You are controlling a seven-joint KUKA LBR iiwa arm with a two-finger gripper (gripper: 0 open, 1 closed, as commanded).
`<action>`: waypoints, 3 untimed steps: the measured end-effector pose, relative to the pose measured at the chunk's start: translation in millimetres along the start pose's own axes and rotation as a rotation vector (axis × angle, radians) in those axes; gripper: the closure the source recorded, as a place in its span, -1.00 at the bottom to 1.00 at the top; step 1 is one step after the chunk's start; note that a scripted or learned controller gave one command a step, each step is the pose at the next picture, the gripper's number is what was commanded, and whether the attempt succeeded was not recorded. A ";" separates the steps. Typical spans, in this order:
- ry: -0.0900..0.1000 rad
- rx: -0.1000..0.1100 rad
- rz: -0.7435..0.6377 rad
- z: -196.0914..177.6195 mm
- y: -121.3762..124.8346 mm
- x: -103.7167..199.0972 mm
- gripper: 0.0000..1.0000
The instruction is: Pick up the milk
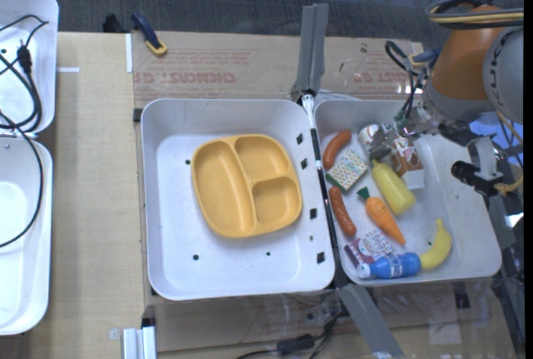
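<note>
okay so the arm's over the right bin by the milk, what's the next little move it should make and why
Probably a short, straight descent. The pincer sits over the upper part of the right bin, right at the milk carton, with the yellow bottle crowded against it. I can't see the carton between its tips, so it likely needs to settle around the carton before closing.

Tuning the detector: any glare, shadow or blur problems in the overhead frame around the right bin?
Camera view: lighting is even and soft, focus sharp across both bins. The arm throws a faint shadow over the right bin's upper part, where the gripper sits low among the items. The milk carton beside it is partly hidden. Small highlights on the yellow bottle and banana; no washout.
</note>
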State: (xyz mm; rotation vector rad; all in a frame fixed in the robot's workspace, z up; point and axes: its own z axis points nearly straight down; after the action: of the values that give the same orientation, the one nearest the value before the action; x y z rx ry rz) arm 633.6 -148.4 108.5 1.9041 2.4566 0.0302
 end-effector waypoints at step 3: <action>0.014 0.041 0.091 -37.6 -79.5 -56.8 1.00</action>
State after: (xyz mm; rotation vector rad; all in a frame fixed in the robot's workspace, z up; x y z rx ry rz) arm 569.4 -223.0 144.1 2.0376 2.3959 -0.0042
